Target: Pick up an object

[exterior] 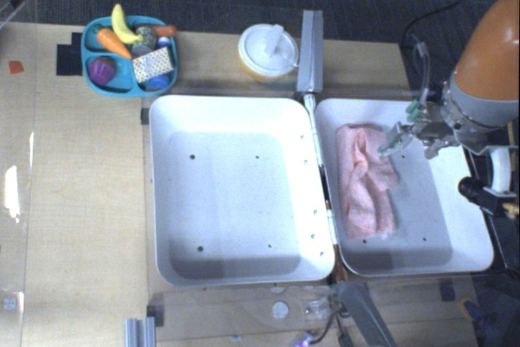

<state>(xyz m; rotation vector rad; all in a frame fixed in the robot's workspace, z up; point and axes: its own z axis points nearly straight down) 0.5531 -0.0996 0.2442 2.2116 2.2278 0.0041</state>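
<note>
Hovering over the right bin [471, 256], the gripper [396, 140] is reaching in from the right, with its tips just beside the upper right edge of the pink cloth [366, 183]. Whether its fingers are apart or together I cannot tell; they are too small and blurred against the bin floor, and nothing is visibly sitting between them.

The cloth is lying crumpled along the left side of the right bin, running lengthwise from near the back wall toward the front. It is the likeliest thing to pick.

Several things could be going wrong from here. The tips are sitting at the cloth's edge rather than over its bulk, so a closing pinch may be catching only a thin fold, or nothing, and the fabric could be slipping out on the lift. Pressing down flat could also be pushing the cloth aside.

The left bin [162, 199] is sitting beside it. Behind the bins, a blue tray [88, 75] is holding toy food, including a banana [122, 24] and a carrot [111, 42], and a white lidded cup [268, 50] is standing nearby.
</note>
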